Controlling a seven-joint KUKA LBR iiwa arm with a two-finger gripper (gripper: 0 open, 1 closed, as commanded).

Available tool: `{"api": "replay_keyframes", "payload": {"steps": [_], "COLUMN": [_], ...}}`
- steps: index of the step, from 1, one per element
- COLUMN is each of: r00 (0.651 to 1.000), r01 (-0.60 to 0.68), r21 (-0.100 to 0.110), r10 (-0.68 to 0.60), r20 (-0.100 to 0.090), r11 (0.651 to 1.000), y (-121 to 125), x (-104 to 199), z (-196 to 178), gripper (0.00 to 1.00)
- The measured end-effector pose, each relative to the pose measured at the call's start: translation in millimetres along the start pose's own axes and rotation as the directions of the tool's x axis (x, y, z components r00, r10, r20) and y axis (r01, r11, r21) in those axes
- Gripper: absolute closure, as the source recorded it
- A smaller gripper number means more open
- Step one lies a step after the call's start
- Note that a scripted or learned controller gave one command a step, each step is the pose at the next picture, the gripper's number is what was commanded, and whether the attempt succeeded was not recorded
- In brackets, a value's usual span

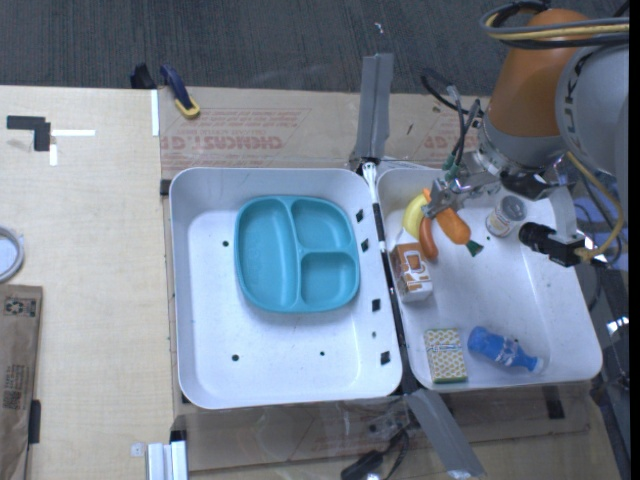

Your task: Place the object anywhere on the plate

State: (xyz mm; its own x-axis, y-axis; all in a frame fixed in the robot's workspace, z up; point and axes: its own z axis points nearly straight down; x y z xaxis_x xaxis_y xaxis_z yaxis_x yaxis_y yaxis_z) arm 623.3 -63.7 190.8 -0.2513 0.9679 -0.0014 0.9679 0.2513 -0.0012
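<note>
A blue three-section plate [297,253] lies in the left white bin [200,298]. In the right bin [560,313] sit a yellow banana [413,213], an orange carrot [455,228], a reddish sausage-shaped piece [428,239], a small brown box [412,271], a cracker packet [445,355] and a blue bottle [503,350]. My gripper [447,194] hangs low at the far left of the right bin, right over the banana and carrot. Its tips are lost among those pieces, and I cannot tell whether any of them is held.
A raised divider [380,258] separates the two bins. The arm's orange band [528,88] and cables [560,243] hang over the right bin's far side. On the bench to the left lie a tape roll [6,255] and a brown packet [20,358].
</note>
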Motion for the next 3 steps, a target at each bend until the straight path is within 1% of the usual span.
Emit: {"api": "replay_keyframes", "payload": {"steps": [1, 2, 3], "r00": [0.999, 0.946, 0.860], "r01": [0.041, 0.325, 0.511], "r21": [-0.001, -0.002, -0.001], "r10": [-0.041, -0.325, -0.511], "r20": [0.000, 0.001, 0.001], "r11": [0.999, 0.946, 0.860], "y": [32, 59, 40], "x": [57, 126, 75], "z": [-1, -1, -1], "gripper": [1.00, 1.00, 1.00]}}
